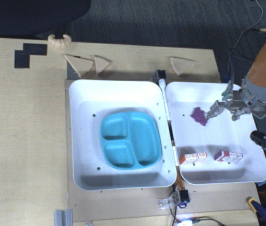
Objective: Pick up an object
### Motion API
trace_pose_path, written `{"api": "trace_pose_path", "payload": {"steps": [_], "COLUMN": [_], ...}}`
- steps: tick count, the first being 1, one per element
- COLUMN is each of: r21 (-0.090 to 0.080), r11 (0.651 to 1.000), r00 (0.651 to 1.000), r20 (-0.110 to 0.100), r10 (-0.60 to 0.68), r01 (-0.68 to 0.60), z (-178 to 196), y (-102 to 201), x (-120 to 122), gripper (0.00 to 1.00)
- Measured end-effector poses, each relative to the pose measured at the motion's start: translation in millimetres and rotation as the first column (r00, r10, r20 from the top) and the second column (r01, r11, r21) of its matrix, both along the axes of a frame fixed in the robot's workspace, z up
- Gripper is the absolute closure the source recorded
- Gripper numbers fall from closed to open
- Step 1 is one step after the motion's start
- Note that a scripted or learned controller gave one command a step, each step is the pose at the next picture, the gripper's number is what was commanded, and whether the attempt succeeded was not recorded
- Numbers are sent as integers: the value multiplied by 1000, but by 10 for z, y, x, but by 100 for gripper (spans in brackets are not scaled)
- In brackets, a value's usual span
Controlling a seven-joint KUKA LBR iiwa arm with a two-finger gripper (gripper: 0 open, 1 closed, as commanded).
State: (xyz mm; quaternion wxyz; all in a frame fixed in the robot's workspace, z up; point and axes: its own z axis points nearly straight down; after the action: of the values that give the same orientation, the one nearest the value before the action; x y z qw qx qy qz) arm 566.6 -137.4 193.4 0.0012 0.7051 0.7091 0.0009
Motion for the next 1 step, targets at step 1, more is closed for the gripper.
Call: {"api": "trace_pose_path", "payload": {"steps": [1], "r21": [0], "r11": [1000], "r00": [1000], "r20": [0], "r10": [0], "r01": [0], "z": [-1001], "y": [-555], "x": [-327], "gripper": [0]}}
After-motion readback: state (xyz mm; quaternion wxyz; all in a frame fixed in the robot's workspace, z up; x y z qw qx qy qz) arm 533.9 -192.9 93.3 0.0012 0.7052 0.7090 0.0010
